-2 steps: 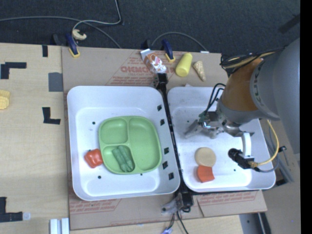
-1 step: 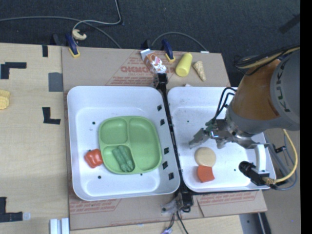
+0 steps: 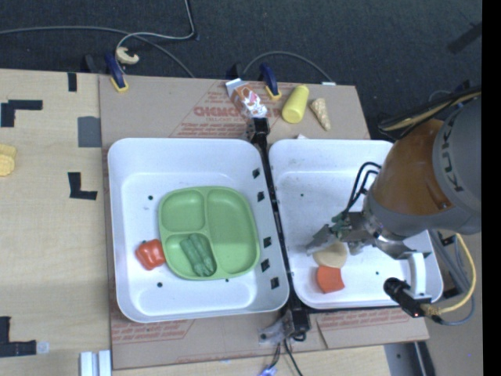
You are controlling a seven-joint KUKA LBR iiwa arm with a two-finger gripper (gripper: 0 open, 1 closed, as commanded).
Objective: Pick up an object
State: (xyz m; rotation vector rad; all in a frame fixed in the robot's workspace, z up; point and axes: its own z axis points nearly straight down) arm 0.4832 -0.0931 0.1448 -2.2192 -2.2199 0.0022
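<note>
Two shallow white bins sit side by side on the bench, and the claw (image 3: 327, 240) hangs low over the right bin (image 3: 313, 171), reaching in from the grey arm (image 3: 427, 182) with its orange band. Whether the claw's grip is wide or closed cannot be told from this slant, and nothing is plainly seen clasped in it.

Just below the claw, touching or nearly touching its tip, lies a pale cream object (image 3: 332, 254), rounded in shape. Directly under that, a little further from the claw, rests an orange-red block (image 3: 329, 280) on the bin floor; the two appear to be in contact.

Well to the left of the claw, across the divider between the bins, the left bin (image 3: 129, 171) holds a green divided plate (image 3: 223, 218). A dark green vegetable-like item (image 3: 196, 254) lies in the plate's lower compartment. A red-orange piece (image 3: 149, 253) sits just beside the plate's left edge, on the bin floor.

Above the claw, beyond the bins' far rim, a yellow bottle-shaped toy (image 3: 295, 104) and a tan cone (image 3: 321, 113) lie on the cardboard, near each other.
</note>
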